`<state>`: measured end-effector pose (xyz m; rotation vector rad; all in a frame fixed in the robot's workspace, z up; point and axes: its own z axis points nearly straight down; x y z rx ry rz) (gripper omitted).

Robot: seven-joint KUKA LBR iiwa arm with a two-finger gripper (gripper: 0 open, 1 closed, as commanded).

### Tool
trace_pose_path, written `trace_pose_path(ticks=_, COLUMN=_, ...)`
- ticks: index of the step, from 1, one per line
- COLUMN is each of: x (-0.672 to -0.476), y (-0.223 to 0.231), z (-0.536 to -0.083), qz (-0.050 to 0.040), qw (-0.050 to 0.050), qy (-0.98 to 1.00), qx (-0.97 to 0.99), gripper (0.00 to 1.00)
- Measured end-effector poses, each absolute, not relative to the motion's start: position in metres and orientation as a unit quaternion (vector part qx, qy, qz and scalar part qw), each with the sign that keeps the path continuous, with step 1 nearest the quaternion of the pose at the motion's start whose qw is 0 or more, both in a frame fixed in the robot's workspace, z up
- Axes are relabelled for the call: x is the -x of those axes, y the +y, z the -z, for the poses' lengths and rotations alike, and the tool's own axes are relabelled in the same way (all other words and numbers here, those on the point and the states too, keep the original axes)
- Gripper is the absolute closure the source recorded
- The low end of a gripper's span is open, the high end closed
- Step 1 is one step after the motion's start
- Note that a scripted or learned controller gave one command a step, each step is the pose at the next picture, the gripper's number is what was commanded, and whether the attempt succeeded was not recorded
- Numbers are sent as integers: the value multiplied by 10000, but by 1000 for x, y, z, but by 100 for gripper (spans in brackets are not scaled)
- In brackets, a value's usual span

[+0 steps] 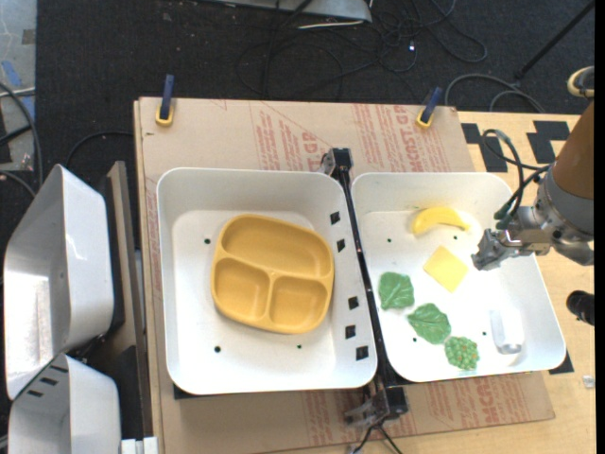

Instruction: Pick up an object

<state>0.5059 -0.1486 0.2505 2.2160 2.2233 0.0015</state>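
The right bin point(529, 348) holds a yellow banana point(440, 219), a yellow cheese slice point(446, 269), two green leaves point(396, 290) point(430, 323), a green broccoli piece point(461, 353) and a small clear object point(506, 333). My gripper point(492, 251) hangs low over the right bin, just right of the cheese slice and below the banana. Nothing shows between its fingers.
The left bin point(180, 253) holds a yellow divided tray point(273, 273). A black divider with clips point(352, 253) runs between the bins. White containers point(52, 272) stand off the bench at the left. Cables lie on the dark floor behind.
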Motion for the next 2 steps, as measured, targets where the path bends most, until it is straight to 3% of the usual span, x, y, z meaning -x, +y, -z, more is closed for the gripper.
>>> trace_pose_path(ticks=1, x=-503, y=-101, z=-243, qz=0, qw=-11, qy=7096, qx=-7046, gripper=100)
trace_pose_path(ticks=2, x=-518, y=-52, z=-238, qz=-4, qw=-2, qy=7101, qx=-7041, gripper=100)
